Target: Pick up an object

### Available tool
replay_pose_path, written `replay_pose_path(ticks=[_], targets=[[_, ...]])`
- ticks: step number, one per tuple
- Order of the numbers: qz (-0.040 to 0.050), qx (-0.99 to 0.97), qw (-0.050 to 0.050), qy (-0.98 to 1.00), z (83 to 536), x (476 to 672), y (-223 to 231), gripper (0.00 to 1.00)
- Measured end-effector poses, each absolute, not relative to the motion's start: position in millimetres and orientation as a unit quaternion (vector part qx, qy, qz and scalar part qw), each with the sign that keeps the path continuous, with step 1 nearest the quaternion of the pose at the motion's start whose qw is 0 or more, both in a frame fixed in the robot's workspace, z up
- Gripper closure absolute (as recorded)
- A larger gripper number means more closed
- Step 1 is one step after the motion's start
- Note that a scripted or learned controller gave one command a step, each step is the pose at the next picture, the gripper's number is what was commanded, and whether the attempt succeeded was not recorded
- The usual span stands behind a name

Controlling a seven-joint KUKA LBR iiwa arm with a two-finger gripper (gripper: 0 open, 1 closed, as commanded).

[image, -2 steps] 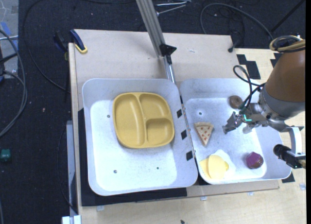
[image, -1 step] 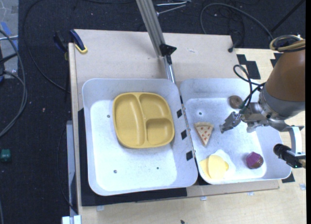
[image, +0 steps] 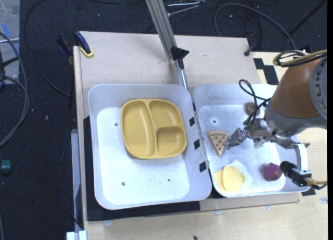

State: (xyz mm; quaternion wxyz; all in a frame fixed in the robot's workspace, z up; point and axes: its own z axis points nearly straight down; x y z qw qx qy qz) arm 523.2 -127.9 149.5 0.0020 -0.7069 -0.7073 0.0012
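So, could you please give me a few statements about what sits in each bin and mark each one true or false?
1. The yellow divided plate lies in the left bin. True.
2. The pizza slice rests on the plate. False: it lies in the right bin.
3. The purple object is in the right bin. True.
4. The tool is over the left bin. False: it is over the right bin, beside the pizza slice.

Yellow tray (image: 153,128), purple toy (image: 271,171), white bins (image: 104,181)
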Motion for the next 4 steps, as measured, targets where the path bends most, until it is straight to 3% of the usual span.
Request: replay_pose_path(ticks=[1,2,4], targets=[[-0.001,-0.708,0.001,-0.707,99,524.3,-127,0.0],[-0.002,-0.707,-0.001,-0.707,112,525.4,-127,1.0],[-0.0015,-0.706,-0.003,-0.708,227,525.4,-123,1.0]])
